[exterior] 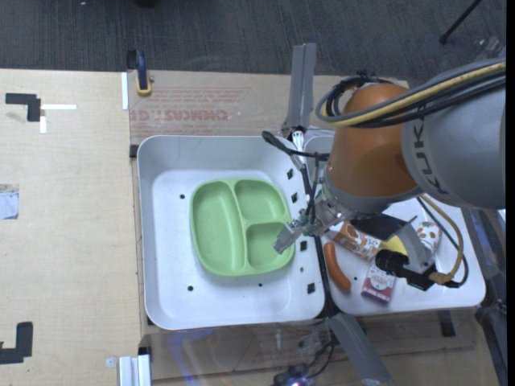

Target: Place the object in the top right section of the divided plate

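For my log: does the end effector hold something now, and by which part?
Cannot tell: the end effector sits at the green plate's right edge, too blurred.

Green divided plate point(233, 227) in left bin point(161, 240); end effector point(291, 236) over plate's right edge; hot dog point(336, 265) in right bin.

A sausage point(336, 267) and a small red packet point(376, 285) lie in the right bin point(451, 297).

Even, bright overhead light — soft shadows, slight blur throughout.
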`<action>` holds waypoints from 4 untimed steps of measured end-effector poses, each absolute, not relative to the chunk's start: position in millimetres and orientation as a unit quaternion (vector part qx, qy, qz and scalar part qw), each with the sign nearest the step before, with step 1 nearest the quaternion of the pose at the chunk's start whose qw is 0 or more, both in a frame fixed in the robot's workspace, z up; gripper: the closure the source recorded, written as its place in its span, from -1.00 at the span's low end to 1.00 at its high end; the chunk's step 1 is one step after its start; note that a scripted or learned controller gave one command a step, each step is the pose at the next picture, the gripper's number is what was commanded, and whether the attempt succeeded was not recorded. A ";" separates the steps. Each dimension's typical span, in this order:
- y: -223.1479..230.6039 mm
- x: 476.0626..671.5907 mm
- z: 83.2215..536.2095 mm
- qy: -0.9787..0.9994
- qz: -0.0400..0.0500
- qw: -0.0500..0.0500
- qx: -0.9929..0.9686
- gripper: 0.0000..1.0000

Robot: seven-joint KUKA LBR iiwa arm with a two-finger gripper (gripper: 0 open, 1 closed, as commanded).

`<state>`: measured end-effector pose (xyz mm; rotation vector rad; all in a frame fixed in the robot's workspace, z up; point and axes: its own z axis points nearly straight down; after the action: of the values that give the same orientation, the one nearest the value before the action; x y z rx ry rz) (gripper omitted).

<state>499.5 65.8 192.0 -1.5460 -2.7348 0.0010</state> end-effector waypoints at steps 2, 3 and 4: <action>67.1 493.8 210.3 -0.807 0.001 0.000 -0.590 -1.00; 106.0 548.1 224.8 -0.828 0.001 0.000 -0.561 -1.00; 59.6 477.5 201.8 -0.877 0.000 0.000 -0.481 -1.00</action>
<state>477.5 59.6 201.8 -1.5109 -2.7541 0.0013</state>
